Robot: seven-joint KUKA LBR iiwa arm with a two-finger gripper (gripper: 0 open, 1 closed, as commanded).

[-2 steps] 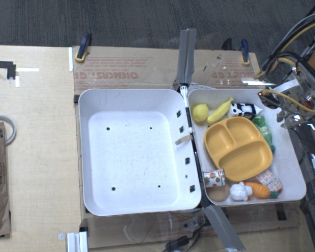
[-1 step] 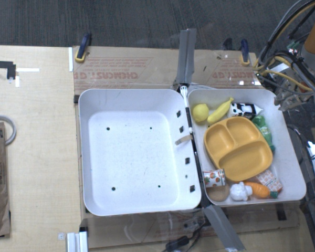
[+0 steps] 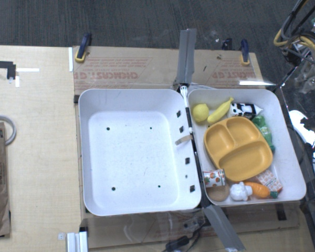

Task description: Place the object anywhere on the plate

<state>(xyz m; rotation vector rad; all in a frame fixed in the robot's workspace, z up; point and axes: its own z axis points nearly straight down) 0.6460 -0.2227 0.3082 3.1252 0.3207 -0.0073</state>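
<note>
A yellow-orange divided plate (image 3: pixel 238 147) lies in the right bin (image 3: pixel 290 135), tilted a little toward the back right. Around it sit small toy foods: a yellow lemon (image 3: pixel 200 112) and a banana (image 3: pixel 220 111) at the back left, a black-and-white item (image 3: pixel 246 109) and a green one (image 3: pixel 263 129) along the back right edge. In front of the plate lie a patterned cup (image 3: pixel 214 178), a brown round piece (image 3: pixel 218 193), a white piece (image 3: pixel 240 191) and an orange carrot (image 3: pixel 259 189).
The left bin (image 3: pixel 134 150) stands beside the right one, joined by a grey divider bar (image 3: pixel 186 62). Blue clamps (image 3: pixel 84 46) hold the cardboard at the back. Cables (image 3: pixel 299 25) hang at the upper right.
</note>
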